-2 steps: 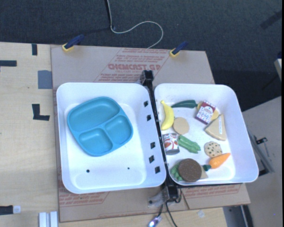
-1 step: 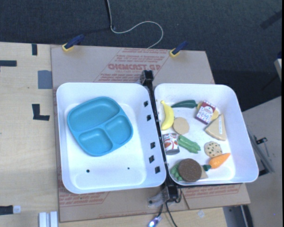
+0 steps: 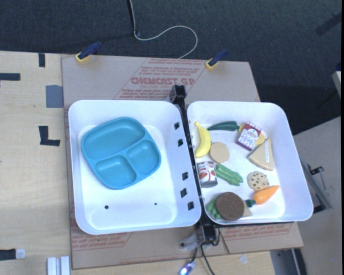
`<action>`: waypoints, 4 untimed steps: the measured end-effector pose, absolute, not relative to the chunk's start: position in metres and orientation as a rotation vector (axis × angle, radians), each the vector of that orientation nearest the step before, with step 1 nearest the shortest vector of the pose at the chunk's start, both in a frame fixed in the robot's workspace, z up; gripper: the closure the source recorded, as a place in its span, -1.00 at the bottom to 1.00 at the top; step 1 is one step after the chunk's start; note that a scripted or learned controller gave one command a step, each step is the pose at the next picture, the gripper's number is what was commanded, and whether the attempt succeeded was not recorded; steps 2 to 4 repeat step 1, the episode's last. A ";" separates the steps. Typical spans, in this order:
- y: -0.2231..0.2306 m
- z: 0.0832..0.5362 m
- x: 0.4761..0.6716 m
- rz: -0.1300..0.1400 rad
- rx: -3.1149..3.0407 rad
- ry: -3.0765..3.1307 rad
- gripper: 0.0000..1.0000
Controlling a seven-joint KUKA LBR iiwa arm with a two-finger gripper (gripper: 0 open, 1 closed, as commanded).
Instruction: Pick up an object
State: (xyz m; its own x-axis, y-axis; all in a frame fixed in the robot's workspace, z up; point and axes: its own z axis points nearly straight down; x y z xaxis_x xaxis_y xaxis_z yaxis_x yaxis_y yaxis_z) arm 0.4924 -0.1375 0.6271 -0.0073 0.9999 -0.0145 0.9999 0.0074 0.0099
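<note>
I am reading nothing on the claw, so I cannot tell whether it is open or closed, and I am treating it as holding nothing.

I am taking the banana (image 3: 202, 140) as my reference. It is lying in the right bin (image 3: 292, 153), against the wall shared with the left bin (image 3: 80, 199). All the pickable toys are sitting in that right bin, presumably as the source pile. A tan disc (image 3: 219, 152) is touching the banana's lower right. A small can (image 3: 206, 174) is standing just below the banana, and a burger (image 3: 229, 205) is sitting further below. A red box (image 3: 249, 135) and a cheese wedge (image 3: 263, 154) are lying to its right, near each other. A carrot (image 3: 266, 194) is resting well down to the right, with free space around it, so I am judging it the easiest grab. Left of the banana, across the wall, a blue plate (image 3: 121, 152) is lying flat, probably waiting as a drop spot.
</note>
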 end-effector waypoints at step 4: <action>-0.137 0.637 0.493 -0.005 2.200 2.217 1.00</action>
